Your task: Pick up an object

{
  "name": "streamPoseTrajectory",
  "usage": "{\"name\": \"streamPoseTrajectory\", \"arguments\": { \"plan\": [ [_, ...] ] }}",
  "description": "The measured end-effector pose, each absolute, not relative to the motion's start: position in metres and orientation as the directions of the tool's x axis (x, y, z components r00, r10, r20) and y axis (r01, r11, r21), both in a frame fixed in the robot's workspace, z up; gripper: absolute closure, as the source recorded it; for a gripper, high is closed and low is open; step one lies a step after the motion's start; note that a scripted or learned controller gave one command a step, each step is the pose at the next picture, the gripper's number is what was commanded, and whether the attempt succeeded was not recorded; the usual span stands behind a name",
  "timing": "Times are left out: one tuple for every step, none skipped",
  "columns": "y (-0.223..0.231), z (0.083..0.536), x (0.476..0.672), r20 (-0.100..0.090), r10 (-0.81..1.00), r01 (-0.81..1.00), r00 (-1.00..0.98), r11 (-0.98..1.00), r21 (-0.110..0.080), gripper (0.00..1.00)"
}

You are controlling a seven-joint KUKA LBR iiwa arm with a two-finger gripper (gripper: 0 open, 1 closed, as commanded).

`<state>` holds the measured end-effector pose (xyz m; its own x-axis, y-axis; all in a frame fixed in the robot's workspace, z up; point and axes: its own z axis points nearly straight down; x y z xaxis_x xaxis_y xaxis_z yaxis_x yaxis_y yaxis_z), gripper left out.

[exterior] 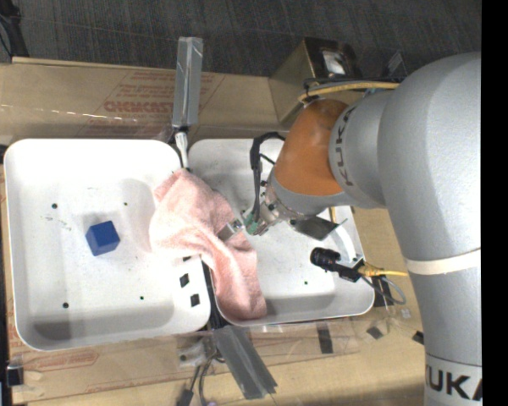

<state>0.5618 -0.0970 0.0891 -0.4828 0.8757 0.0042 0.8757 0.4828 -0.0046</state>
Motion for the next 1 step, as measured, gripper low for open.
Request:
{"name": "streamPoseTrajectory", "arguments": {
  "plan": [
    [-0.0965, 0.0967, 0.5614, 0.009, 0.874, 0.874, -0.486, 0.486, -0.010, 1.00]
  ]
}}
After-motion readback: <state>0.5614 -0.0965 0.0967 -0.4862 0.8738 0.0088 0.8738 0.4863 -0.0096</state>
